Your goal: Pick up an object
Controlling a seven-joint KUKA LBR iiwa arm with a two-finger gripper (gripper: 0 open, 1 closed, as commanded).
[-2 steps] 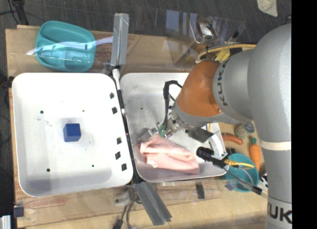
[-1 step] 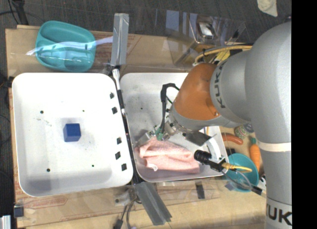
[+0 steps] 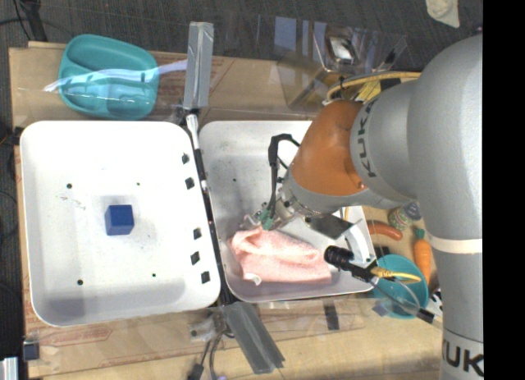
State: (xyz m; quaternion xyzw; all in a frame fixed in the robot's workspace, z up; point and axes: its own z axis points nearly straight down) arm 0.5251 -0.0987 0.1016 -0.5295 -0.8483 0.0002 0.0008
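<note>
Claw: the claw (image 3: 268,217) is low in the right bin (image 3: 238,153), just toward 8 o'clock of the bin's middle. I cannot tell whether it is apart or together.
Pink cloth: the pink cloth (image 3: 277,257) lies crumpled at the 6 o'clock end of the right bin. Its 11 o'clock corner is right under the claw, but whether the two touch cannot be told.
Cloth edges: its 6 o'clock edge lies close along the bin's near wall, and its 9 o'clock end is near the wall shared with the other bin.
Blue cube: the blue cube (image 3: 120,219) sits about the middle of the left bin (image 3: 57,280), well apart from the claw.
Room around cube: bare white floor shows on every side of it, out to all four walls.
Room in right bin: bare floor shows from 9 to 12 o'clock. The arm (image 3: 426,140), with its orange band (image 3: 328,161), covers the 1 to 4 o'clock part.
Bin rims: the two bins meet along one rim line running 12 to 6 o'clock.
Desk edges: on the desk (image 3: 139,341), a teal scoop (image 3: 107,79) lies beyond the left bin's 12 o'clock rim. A carrot (image 3: 422,259) and a teal cup (image 3: 400,286) lie off the right bin's 4 o'clock corner.
</note>
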